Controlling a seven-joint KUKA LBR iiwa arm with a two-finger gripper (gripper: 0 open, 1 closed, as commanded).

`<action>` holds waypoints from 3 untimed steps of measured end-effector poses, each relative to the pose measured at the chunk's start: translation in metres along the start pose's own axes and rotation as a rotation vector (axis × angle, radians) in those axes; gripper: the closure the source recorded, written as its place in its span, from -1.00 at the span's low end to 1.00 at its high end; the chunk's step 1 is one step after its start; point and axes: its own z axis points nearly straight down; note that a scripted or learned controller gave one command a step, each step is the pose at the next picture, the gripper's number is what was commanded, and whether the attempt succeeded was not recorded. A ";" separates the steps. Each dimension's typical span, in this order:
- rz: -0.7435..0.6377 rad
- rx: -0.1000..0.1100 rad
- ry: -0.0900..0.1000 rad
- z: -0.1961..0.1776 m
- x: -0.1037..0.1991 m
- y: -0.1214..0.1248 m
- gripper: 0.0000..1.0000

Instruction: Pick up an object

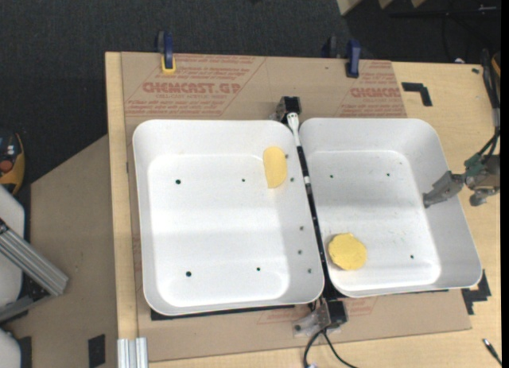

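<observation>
1. A round yellow object (347, 251) lies flat on the floor of the right bin (398, 140), near that bin's front left corner, close to the wall it shares with its neighbour
2. A second yellow piece (274, 167), longer than it is wide, rests in the left bin (159, 144) against the upper part of its right wall, well apart from the round one
3. The two white bins sit side by side, touching along the middle, on a brown board (199, 80) with red lettering, held by two blue clamps (166, 44) at its far edge
4. The gripper (439, 189) reaches in over the right rim of the right bin, well apart from both yellow things; nothing is seen held in it, and how far it is open I cannot tell
</observation>
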 end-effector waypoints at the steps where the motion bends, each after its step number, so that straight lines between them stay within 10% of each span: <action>1: -0.001 -0.003 -0.002 -0.011 0.000 0.001 1.00; 2: -0.009 0.011 0.007 0.077 0.104 -0.009 1.00; 3: 0.002 -0.020 -0.007 -0.120 0.044 -0.006 1.00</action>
